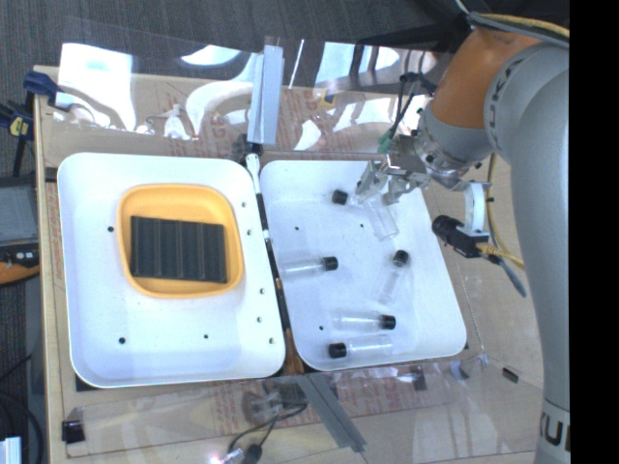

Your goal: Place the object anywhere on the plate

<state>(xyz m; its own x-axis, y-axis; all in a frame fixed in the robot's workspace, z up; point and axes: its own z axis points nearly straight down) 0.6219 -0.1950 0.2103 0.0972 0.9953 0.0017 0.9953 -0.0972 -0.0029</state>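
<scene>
So the left bin has the yellow plate sitting toward its back edge, with a dark ribbed insert in the middle. The right bin is where the clear vials with black caps are scattered: one near the left edge, two along the front edge, one mid-right. The gripper hangs over the back right corner, just above another vial. Can't tell its grip honestly, too cluttered.
</scene>
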